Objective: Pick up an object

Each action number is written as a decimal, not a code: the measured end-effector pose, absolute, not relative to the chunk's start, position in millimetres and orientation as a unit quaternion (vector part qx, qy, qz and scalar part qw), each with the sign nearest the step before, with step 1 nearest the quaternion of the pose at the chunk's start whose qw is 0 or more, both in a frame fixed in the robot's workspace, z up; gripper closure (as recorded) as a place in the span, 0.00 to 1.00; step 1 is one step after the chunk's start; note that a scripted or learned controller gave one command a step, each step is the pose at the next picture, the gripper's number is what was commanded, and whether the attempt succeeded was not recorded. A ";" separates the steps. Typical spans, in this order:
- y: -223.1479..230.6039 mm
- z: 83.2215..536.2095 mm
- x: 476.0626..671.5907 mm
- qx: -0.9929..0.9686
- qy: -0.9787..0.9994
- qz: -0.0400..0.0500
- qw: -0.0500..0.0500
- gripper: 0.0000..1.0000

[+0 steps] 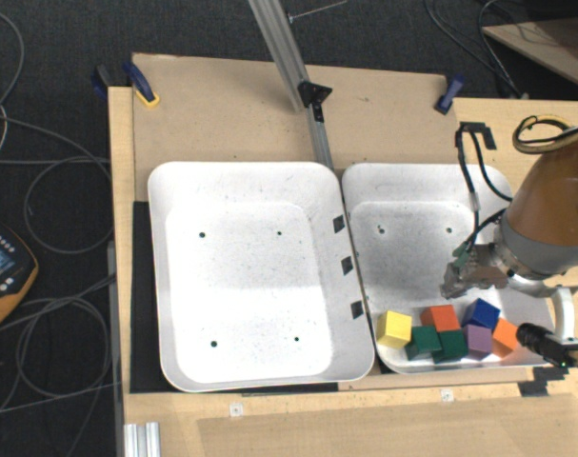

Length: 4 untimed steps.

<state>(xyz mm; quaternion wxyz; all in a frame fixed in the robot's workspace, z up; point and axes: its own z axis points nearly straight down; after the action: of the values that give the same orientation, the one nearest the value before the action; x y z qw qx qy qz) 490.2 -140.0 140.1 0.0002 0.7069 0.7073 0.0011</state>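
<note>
Bench edge and heaped blocks lie below the gripper (pixel 469 272), poised in the right bin (pixel 403 208).
Whether the jaws are released or clenched cannot be told; nothing is seen between them. Just beneath, the blocks are crowded into the near corner, presumably slid there: a red block (pixel 443 317), blue block (pixel 483 311), purple block (pixel 480 338), orange block (pixel 505 332), green blocks (pixel 438 344) and yellow block (pixel 396 327). Beside it the left bin (pixel 241 274) is set on the wooden bench (pixel 231 103); cables are strewn over dark carpet (pixel 50 84).

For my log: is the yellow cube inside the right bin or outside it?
Inside. The yellow cube rests on the right bin floor, near its front rim.
</note>
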 end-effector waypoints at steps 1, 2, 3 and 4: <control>-130.0 196.6 495.2 0.706 0.708 0.002 0.003 1.00; -130.1 250.6 497.2 0.706 0.708 0.002 0.004 1.00; -73.2 259.0 506.9 0.704 0.710 0.002 0.001 1.00; -15.4 245.1 516.1 0.704 0.710 0.000 -0.002 1.00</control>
<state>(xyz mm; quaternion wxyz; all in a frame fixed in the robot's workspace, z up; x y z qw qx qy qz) 516.1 -15.4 245.1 -0.0022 0.7044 0.7098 0.0001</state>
